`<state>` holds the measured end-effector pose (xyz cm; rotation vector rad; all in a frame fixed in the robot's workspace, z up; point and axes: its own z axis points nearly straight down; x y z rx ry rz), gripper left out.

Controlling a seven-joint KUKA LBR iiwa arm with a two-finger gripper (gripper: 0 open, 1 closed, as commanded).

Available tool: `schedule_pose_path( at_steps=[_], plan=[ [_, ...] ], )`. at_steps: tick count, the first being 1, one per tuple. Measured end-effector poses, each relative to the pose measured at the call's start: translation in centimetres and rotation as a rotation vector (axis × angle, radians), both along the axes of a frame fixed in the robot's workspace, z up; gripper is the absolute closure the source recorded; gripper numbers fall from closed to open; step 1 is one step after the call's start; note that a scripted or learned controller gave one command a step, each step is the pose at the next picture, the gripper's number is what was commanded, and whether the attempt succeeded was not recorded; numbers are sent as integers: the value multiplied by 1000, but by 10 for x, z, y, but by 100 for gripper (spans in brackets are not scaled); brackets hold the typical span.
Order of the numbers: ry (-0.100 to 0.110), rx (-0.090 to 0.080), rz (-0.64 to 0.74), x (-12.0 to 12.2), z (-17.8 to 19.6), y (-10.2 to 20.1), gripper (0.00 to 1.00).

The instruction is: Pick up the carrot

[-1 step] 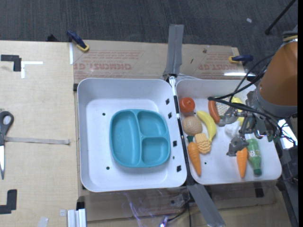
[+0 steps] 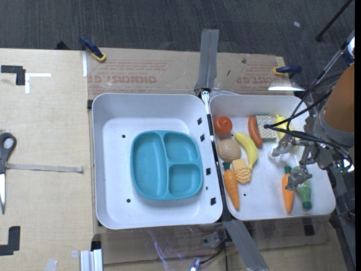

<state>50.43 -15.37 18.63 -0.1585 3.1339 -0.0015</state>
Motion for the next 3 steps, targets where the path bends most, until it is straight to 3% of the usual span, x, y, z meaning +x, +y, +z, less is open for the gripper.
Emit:
schedule_pose_path(
  at_steps=[1, 2, 3],
  plan=[
    [1, 0, 111, -6, -85, -31, 0],
    [-4, -2, 115, -3, -75, -30, 100],
    [-4, -2, 115, -3, -75, -30, 0]
  ],
)
